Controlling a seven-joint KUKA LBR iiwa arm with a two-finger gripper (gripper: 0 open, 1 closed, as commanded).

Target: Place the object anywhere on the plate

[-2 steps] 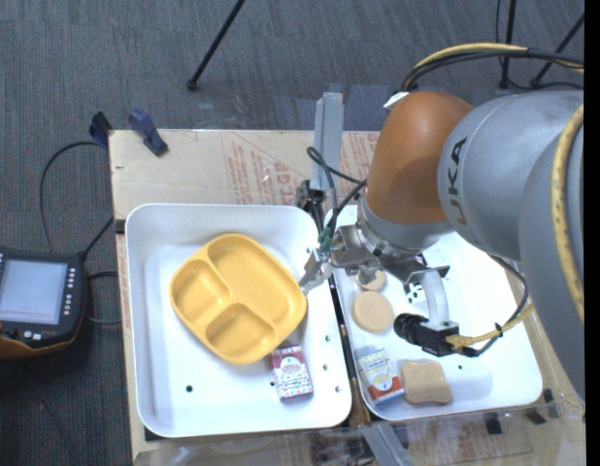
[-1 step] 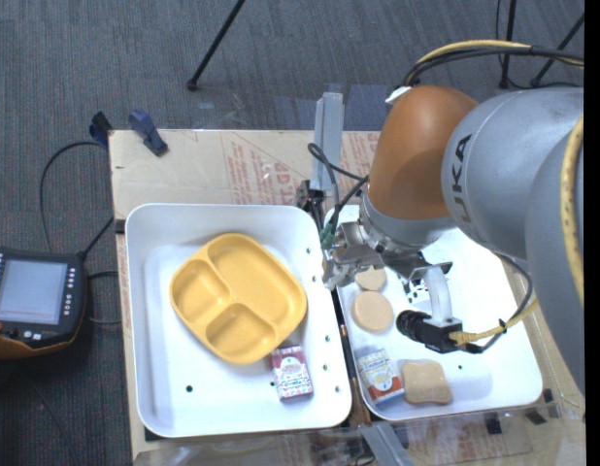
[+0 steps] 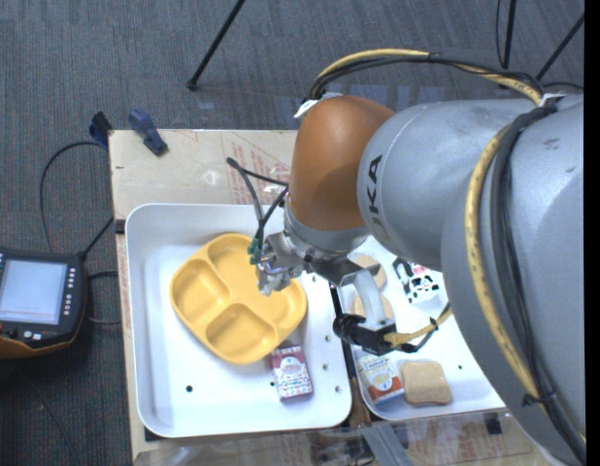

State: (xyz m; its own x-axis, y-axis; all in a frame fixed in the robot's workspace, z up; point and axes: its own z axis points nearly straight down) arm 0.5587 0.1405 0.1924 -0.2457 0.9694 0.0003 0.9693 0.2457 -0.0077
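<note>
1. Camera view looks down on the bench (image 3: 183,163), which carries two white bins side by side.
2. Left bin (image 3: 154,377) holds a yellow plate (image 3: 227,304) with three compartments, lying tilted across the bin's middle.
3. A small red carton (image 3: 291,374) lies flat on the bin floor just beside the plate's near edge, apart from the jaws; it is not on the plate.
4. Right bin (image 3: 470,396) holds a tan bread-like piece (image 3: 425,382) near its front, with a white-and-orange packet (image 3: 380,375) just to its left.
5. A white item with black patches (image 3: 423,286) lies farther back in the right bin, partly hidden by the arm.
6. The arm (image 3: 455,192), grey with an orange band (image 3: 334,163), reaches in from the right and covers much of the right bin.
7. The jaws (image 3: 271,272) hang over the plate's right edge, above the boundary between its compartments.
8. The wrist hides the jaws from above, so whether they are open or closed, or hold anything, cannot be told.
9. A pendant with a lit screen (image 3: 33,297) sits on the floor to the left of the bench, its cable looping toward the bench corner.
10. A blue clamp (image 3: 147,131) rests at the bench's far left corner.
</note>
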